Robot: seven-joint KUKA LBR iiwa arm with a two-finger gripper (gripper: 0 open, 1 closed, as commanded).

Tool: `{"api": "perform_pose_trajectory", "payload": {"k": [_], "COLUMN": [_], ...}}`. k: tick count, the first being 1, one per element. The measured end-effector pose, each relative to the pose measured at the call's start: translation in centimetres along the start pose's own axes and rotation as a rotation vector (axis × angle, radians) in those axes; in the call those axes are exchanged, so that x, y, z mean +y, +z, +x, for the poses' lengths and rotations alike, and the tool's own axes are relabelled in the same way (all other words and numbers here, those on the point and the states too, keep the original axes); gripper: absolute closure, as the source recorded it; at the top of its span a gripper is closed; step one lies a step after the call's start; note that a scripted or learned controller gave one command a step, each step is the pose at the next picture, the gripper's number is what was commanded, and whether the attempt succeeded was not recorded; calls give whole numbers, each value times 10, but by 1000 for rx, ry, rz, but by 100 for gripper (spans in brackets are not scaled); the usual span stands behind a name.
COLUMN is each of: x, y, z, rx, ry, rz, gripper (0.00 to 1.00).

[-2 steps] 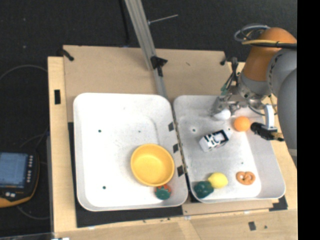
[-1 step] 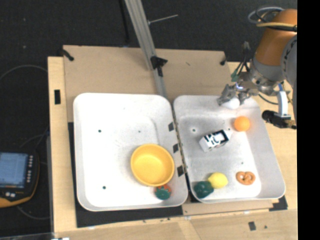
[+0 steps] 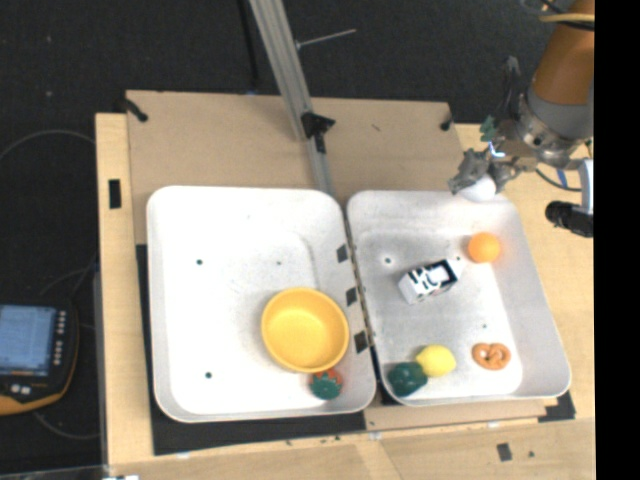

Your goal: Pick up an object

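Gripper (image 3: 478, 180) hung over right bin's (image 3: 520, 298) far edge w/ something white at its tip; couldn't tell if it was gripped. Orange ball (image 3: 484, 248) sat nearest, by far right corner. Best approach: drop straight down, centred on the ball.

Right white bin (image 3: 520, 268): bare middle and twelve o'clock; a black-and-white box (image 3: 428, 281) centre, round orange ball (image 3: 484, 248) at two.

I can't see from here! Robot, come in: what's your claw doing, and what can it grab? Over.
Gripper above right bin's far rim. Orange ball nearest; black-and-white toy, lemon, pretzel further off. Path open.
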State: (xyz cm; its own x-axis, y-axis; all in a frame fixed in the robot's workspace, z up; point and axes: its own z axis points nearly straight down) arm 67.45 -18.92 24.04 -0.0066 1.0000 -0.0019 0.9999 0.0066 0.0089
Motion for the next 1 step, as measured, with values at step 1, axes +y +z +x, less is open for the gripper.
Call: {"api": "perform_pose_trajectory", "payload": {"k": [1], "x": [1], "y": [-38], "z": [-1], "rx": [1], "ry": [2], "rz": [2], "gripper": [100]}}
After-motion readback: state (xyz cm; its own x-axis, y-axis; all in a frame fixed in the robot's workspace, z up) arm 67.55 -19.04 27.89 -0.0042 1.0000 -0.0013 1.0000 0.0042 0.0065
